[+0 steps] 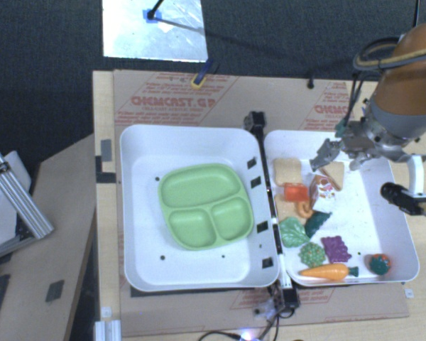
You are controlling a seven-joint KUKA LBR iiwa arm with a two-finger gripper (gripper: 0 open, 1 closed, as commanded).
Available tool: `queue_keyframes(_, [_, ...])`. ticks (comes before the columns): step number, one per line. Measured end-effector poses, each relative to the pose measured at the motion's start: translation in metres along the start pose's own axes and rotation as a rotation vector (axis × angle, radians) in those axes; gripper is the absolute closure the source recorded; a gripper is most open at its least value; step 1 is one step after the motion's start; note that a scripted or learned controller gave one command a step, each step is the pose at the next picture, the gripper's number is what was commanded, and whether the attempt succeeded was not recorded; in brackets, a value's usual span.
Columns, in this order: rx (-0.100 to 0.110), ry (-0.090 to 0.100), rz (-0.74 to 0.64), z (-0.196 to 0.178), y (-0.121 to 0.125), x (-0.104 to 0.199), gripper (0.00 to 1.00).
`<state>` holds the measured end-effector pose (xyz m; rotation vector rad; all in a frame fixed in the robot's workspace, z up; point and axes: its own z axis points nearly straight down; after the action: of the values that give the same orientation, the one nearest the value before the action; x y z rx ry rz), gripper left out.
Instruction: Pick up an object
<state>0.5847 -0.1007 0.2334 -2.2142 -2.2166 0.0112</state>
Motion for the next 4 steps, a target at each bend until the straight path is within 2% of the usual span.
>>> queue_keyframes(1, [-0.013,-0.001,-0.002,-0.007,0.002,0.000,0.00])
queue_keyframes(2, [-0.008,-0.001,0.000,0.055,0.005,-0.005,0.00])
queue_keyframes(3, [-0.011,-0.002,0.000,0.108,-0.004,-0.008,0.00])
queue_keyframes(4, [-0.039,-0.014,0.003,0.119,0.004,-0.014,0.00])
